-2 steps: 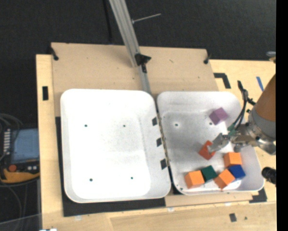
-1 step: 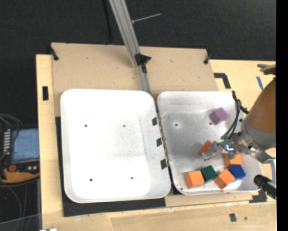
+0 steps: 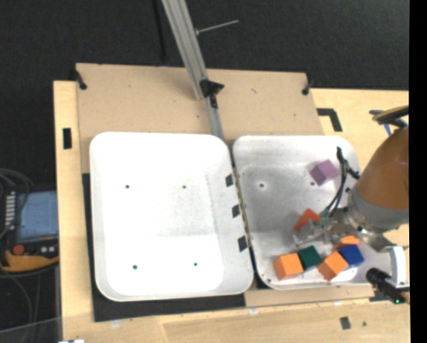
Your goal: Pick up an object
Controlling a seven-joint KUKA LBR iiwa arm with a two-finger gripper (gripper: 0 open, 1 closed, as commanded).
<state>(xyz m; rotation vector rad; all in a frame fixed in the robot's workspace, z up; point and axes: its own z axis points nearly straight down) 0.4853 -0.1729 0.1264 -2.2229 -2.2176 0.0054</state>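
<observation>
Nearest in the right bin (image 3: 270,156), along its near wall, lie four blocks in a loose row: an orange block (image 3: 288,265) at the left, a dark green block (image 3: 310,256) touching it, another orange block (image 3: 334,264) to the right, and a blue block (image 3: 353,255) just beside that one. A little farther in, the gripper (image 3: 320,224) hangs low over the bin floor, reaching in from the right; whether its jaws are wide or narrow cannot be told from this slant, as the parts blur together. A small red-orange block (image 3: 306,219) sits right at the gripper's tip, but it is unclear whether it is between the fingers. Farther still, a purple block (image 3: 324,171) rests alone near the right bin's far right corner. The left bin (image 3: 160,213) stands beside it, their walls touching.
</observation>
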